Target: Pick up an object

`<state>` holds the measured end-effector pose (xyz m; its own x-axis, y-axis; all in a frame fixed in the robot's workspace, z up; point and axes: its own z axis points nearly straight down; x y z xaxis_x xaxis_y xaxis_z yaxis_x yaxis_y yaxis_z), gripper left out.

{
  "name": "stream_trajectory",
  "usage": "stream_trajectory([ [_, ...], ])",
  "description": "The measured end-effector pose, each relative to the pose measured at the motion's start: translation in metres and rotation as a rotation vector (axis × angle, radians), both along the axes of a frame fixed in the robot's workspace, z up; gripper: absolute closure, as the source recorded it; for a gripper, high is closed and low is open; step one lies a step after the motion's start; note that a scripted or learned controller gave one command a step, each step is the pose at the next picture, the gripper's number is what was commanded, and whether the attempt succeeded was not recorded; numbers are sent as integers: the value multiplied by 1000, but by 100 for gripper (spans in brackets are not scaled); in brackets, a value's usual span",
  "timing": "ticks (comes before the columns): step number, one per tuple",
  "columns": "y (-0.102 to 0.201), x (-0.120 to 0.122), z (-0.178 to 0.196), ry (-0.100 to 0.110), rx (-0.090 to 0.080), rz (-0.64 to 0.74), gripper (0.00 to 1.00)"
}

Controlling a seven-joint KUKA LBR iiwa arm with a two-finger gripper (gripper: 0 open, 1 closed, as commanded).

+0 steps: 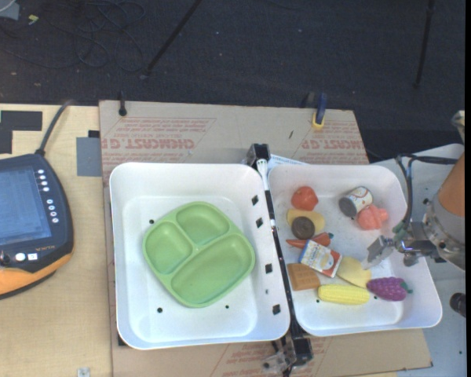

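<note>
Two shallow white bins sit side by side on a sheet of printed cardboard point(220, 132); the left bin point(133, 210) holds a green plate point(198, 253) with three compartments, lying flat near its middle; the right bin point(424, 309) holds a scatter of toy food. Near the back of the right bin lies a red tomato point(304, 198), and just in front of it a brown round piece point(303, 227) resting against something pale yellow; to the right of these a small can point(353, 202) lies on its side, touching a pink lump point(372, 217). Toward the front of that bin a small red and white carton point(321, 258) lies tilted, with a tan slice of bread point(302, 276) just beside it on the left and a yellow wedge point(353, 272) on the right; an ear of corn point(344, 294) lies along the front, and a bunch of purple grapes point(388, 288) sits just to its right. The gripper point(379, 250) reaches in from the right edge over the right bin, above the yellow wedge and grapes; its fingers look spread apart with nothing between them. A tablet-like controller point(20, 214) with an orange base rests on the bench at far left.
</note>
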<state>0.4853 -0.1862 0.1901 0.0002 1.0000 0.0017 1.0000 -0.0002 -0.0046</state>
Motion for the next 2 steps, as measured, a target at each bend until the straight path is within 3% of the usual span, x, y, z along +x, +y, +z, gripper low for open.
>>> stream_trajectory([
  [1,70,16,-84,-8,-2,1,0],
  [2,80,56,-87,-35,-11,-7,0],
])
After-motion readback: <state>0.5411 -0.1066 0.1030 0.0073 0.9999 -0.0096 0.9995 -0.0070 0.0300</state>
